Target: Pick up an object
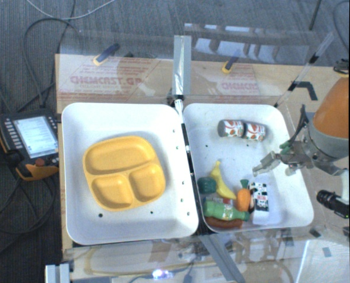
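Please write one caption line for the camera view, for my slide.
Robot hand poised over the right bin of toy food, near two cans; yellow divided tray in the left bin.

Grey arm (331, 137) with a rounded orange band, ending in thin grey metal fingers (264, 167).

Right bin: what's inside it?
The right bin holds two cans lying near the back, and a front pile: banana, green bottle, carrot, black-and-white carton. Whatever lies under the pile is hidden.
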Motion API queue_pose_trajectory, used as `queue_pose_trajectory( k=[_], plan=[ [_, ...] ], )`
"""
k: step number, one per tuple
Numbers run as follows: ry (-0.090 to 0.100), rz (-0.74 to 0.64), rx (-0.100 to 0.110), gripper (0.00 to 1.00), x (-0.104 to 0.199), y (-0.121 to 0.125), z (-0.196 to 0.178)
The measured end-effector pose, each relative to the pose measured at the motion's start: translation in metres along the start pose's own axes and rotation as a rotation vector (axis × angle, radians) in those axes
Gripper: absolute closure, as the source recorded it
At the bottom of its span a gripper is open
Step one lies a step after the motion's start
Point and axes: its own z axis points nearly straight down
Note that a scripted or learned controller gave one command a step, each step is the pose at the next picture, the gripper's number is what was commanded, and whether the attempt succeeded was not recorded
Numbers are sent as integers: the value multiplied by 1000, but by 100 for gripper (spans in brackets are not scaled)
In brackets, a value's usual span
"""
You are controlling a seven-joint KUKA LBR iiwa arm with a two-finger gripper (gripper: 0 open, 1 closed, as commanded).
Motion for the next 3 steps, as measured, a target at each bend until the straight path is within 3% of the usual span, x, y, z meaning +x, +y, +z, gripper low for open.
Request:
queue_pose_trajectory(
  k=[1, 2, 3],
  plan=[
    [-5, -133, -16, 0, -4, -13, 97],
    [-4, -204, -15, 0, -20, -13, 97],
    [-6, -203, -20, 100, -21, -11, 87]
  ],
)
